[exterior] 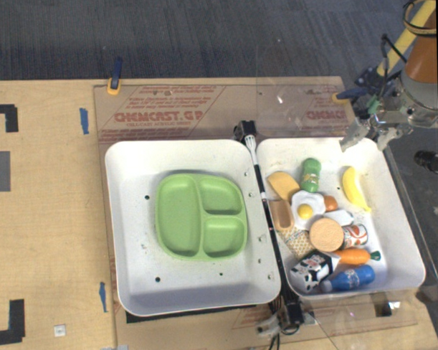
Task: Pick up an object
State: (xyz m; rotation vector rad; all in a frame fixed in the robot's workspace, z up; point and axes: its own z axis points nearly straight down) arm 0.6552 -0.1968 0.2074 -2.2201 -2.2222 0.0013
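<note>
Nothing is picked up yet: my end effector (367,133) hangs above the far right corner of the right bin (406,232), whether open or closed I cannot tell, while the toy banana (354,188) and the other toys lie inside, ungrasped.

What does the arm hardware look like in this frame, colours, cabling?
At the camera view's upper right, the arm shows an orange band with grey metal below it at the wrist. Yellow cable loops run along it, with blue fittings beside the wrist. The grey metal gripper sits over the far corner of the right-hand shallow white bin.
</note>
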